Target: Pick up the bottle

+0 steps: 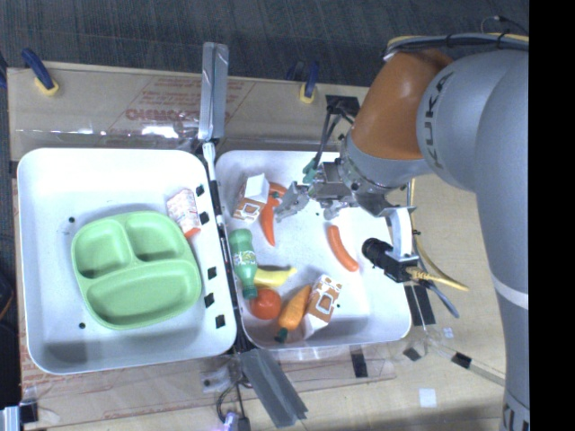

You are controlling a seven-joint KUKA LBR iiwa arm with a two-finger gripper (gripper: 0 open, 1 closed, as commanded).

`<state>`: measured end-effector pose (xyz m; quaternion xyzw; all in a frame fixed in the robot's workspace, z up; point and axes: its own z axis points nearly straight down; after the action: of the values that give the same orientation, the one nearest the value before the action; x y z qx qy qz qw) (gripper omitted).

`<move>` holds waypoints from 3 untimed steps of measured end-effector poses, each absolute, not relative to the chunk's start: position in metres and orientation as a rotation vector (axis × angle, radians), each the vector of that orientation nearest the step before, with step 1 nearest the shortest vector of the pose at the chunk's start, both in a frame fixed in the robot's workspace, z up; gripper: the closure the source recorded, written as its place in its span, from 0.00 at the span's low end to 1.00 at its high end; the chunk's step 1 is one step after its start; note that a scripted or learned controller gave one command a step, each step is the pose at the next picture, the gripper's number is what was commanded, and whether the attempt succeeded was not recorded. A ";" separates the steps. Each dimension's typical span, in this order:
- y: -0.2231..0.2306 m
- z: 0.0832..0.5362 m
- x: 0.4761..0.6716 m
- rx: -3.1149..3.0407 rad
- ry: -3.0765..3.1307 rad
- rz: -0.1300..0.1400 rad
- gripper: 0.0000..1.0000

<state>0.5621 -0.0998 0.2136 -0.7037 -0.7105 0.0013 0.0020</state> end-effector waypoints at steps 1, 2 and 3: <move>-0.037 0.191 0.534 -2.351 -2.079 0.005 0.00; -0.071 0.261 0.532 -2.247 -2.195 0.001 0.00; 0.019 0.190 0.514 -2.203 -2.235 0.005 0.00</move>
<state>0.5144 0.0193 0.1905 -0.7019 -0.7122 0.0017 0.0015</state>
